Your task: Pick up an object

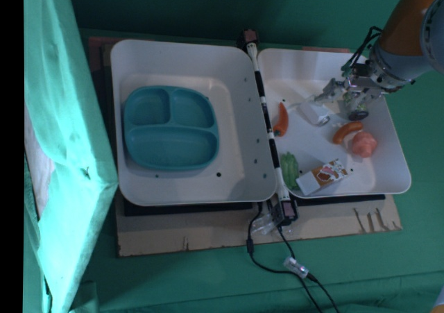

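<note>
1. Lay in the left bin (177, 55): a teal divided plate (171, 129), well apart from everything that mattered for the pick.
2. Ran between the two bins: a black-and-white hinge strip (267, 128), with cables trailing off its near end onto the tabletop (208, 273).
3. Lay just right of that strip, in the right bin (388, 183): an orange-red chilli-shaped piece (281, 119), long axis roughly up and down the view, and nearer the camera a green vegetable piece (289, 168) beside a small printed carton (325, 174).
4. Rested near the middle of the right bin: a small white object (313, 113), long axis slanting from upper left to lower right, just left of the hand and slightly nearer the camera.
5. Hovered over the far right part of that bin: the hand (355, 93), reaching in under the arm's orange band (416, 17). Could not tell whether open or closed, its metal parts being too tangled at this size; nothing seen gripped.
6. Lay just on the camera side of the hand: an orange sausage-like piece (347, 132), long axis tilted up to the right, touching or nearly touching a pink rounded piece (363, 143).
7. Judged nearest candidates: the white object to the left and the sausage-like piece toward the camera; either would call for a short shift before descending, with closure across the short axis.
</note>
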